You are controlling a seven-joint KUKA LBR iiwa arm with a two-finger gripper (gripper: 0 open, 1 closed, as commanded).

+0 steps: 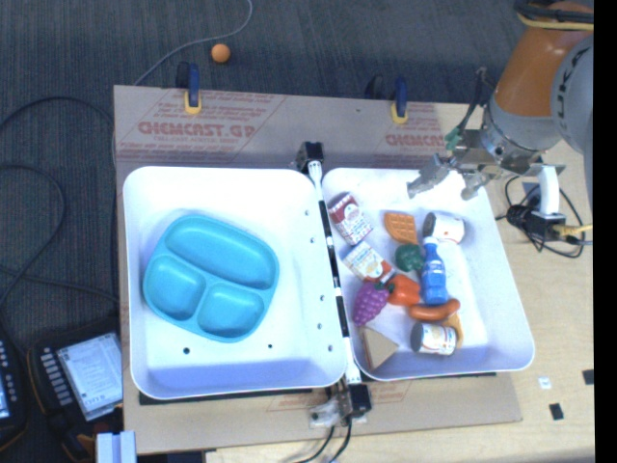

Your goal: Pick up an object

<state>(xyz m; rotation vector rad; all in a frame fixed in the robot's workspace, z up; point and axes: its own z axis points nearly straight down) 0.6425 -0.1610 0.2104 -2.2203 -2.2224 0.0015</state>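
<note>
White plastic toy food fills the right bin (516, 340), and nothing in it looks lifted, so the pick seems hardly begun: the reaching, closing and raising are all left to do. The gripper (445, 179) hovers over the bin's 1 o'clock corner, its two grey fingers (422, 183) spread apart with nothing between them and, as far as this slanted view tells, touching nothing. Just below it, toward 6 o'clock, lie a small white-and-black piece (445, 228) and an orange cracker-like piece (401, 226); these look like the nearest candidates. Further toward 6 o'clock sit a blue bottle (435, 273), a purple grape bunch (371, 303) and a small can (435, 339). The left bin (135, 355) at 9 o'clock holds a blue divided tray (210, 275).
</note>
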